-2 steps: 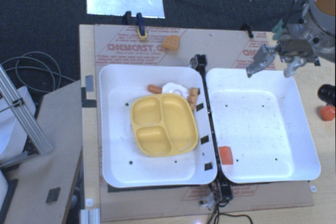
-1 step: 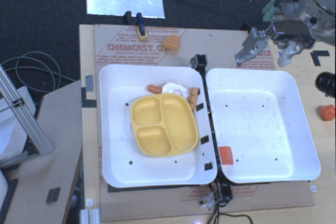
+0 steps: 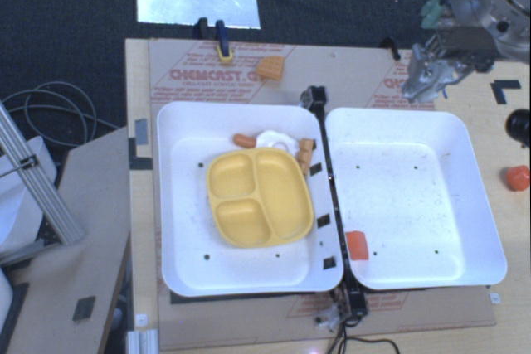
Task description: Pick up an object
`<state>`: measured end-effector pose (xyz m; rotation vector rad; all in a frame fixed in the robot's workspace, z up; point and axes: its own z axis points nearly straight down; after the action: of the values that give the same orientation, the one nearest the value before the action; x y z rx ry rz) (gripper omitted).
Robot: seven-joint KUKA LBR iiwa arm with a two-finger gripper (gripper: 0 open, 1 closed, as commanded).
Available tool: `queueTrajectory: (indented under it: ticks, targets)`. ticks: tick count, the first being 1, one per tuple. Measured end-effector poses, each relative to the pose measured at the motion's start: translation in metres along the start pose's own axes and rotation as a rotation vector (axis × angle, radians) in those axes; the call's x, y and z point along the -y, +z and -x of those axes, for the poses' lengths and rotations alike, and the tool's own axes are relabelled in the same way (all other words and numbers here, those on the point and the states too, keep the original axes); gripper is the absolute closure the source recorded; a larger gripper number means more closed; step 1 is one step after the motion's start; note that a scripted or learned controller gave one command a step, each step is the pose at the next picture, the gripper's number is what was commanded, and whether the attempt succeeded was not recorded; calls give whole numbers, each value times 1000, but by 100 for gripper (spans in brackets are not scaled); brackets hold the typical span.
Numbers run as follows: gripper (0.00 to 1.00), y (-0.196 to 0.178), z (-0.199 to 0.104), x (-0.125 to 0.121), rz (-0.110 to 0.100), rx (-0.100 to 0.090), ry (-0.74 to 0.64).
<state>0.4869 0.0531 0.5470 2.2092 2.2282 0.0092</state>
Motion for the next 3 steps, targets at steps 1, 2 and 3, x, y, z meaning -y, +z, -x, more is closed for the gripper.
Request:
queueTrajectory:
  ticks: [1,2,3]
  targets:
    - [0,1,0,0,-1,0,-1]
    - [100,-11,0,-1,3,0,-5]
    - [0,-11,0,0,2,0,-6]
